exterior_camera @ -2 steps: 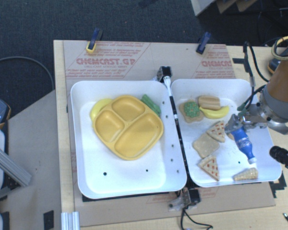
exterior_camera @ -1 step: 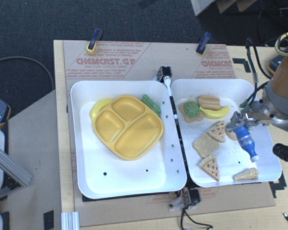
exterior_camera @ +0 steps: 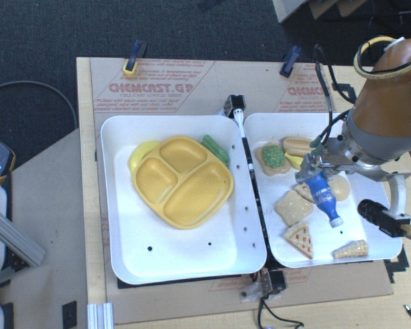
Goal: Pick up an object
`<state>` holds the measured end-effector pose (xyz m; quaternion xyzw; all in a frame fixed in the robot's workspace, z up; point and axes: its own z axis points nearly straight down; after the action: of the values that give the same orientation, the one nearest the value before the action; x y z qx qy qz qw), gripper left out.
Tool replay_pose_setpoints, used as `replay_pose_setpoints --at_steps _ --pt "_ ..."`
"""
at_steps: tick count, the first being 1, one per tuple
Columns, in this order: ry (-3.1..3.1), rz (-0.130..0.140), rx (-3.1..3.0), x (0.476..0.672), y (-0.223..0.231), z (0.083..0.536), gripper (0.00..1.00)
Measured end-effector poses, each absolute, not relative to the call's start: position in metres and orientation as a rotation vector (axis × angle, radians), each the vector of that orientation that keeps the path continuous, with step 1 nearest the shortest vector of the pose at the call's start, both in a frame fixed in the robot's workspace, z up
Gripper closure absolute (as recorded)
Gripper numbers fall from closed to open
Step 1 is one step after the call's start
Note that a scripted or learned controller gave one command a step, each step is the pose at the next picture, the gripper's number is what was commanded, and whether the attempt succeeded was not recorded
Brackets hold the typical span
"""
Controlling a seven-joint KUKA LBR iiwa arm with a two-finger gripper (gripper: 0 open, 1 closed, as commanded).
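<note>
The pincer (exterior_camera: 314,172) hangs over the right bin (exterior_camera: 380,252) with the blue bottle (exterior_camera: 324,196) slanting down from its tip; whether it truly grips the bottle I cannot tell. A tan bread piece (exterior_camera: 293,207) sits just below-left of it, the green-topped cookie (exterior_camera: 272,158) up-left. A shallow, off-centre hold on the bottle's end could probably let it swing and drop on lifting

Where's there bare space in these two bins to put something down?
Left bin: bare floor in front of the yellow divided tray, toward the near wall, plus a strip along its left side. Right bin: crowded, with the blue bottle under the gripper, pizza slice, cracker and hot dog.
</note>
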<state>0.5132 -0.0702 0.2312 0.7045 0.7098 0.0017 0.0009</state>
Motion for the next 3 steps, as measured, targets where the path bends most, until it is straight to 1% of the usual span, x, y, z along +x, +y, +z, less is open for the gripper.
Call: replay_pose_setpoints --at_steps 1,2,3 --pt "2.229 0.006 2.212 0.518 -0.014 0.239 1.0" --pt "2.229 0.004 2.214 0.524 0.047 0.229 1.0" --pt "2.228 -0.004 2.222 0.509 0.07 0.217 1.0"
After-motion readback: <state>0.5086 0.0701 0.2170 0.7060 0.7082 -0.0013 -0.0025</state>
